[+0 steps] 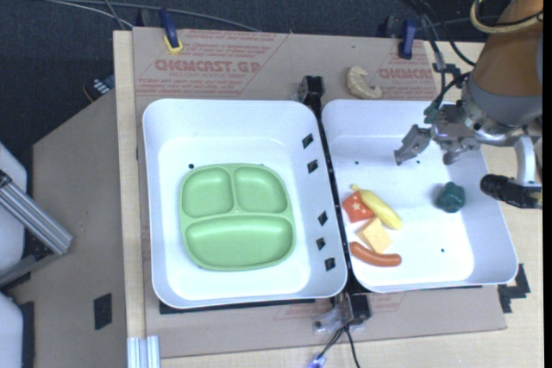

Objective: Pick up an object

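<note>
White right-hand bin (pixel 483 267) holds all toy food (pixel 373 224) untouched; gripper (pixel 435 146) hovers above, fingers spread, grasping nothing; pick pending.

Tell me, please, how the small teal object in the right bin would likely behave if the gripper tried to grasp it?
The teal object looks rounded and lumpy, so it may roll or squirt sideways. It looks small, so probably light. It sits apart from the food pieces, leaving approach room.

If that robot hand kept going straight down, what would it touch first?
Probably the bare floor of the right white bin; the hand hangs over open white plastic, though height is hard to judge.
</note>
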Available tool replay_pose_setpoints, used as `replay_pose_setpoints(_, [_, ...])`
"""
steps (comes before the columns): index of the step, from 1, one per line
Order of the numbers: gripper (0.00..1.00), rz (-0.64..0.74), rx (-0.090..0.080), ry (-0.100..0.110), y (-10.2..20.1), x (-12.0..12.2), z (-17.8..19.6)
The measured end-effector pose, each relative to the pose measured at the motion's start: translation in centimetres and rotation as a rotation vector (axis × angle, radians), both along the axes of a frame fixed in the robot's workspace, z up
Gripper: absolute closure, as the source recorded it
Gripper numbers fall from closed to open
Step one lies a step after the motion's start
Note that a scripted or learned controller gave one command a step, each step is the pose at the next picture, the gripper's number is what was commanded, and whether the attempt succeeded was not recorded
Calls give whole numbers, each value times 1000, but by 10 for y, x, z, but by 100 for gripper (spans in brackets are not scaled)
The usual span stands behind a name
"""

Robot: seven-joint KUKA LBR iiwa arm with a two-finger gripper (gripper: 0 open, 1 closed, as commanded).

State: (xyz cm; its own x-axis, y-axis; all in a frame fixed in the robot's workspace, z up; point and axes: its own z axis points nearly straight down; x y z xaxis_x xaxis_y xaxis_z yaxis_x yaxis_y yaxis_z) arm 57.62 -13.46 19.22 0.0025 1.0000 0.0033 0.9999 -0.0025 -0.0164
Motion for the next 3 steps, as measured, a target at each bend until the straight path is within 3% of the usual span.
replay_pose_setpoints(1, [0,3,-2,-15,0,3,8])
replay_pose_setpoints(3, [0,3,0,-8,1,5,-100])
